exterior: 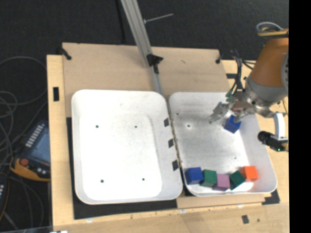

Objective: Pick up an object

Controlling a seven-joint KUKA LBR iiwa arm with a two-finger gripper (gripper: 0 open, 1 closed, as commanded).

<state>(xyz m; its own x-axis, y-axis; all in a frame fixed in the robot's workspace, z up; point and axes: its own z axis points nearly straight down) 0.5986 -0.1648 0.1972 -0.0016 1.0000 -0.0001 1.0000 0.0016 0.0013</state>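
**Blue block up in the fingers over the right bin**

Gripper over the right bin, upper right part, fingers clenched on a small blue block. Block a solid mid-blue, roughly cube-shaped, tilted, top end tucked between the fingers, lower end hanging free below them. Whether it is lifted clear of the bin floor or touching it: cannot tell. Grey wrist and orange band reaching in from the right.

Along the near edge of the same bin, a row of five more: blue cube, green cube, lilac block, dark green block, orange block, packed close, neighbours touching or nearly so. Well apart from the held block.

Left bin just beside, white, speckled, a few dark dots on its floor. Both bins on a tan wooden bench. Slanted metal rail crossing the top of the board. Dark carpet all round, loose cables at far left, and a handheld pendant with orange trim down on the floor.
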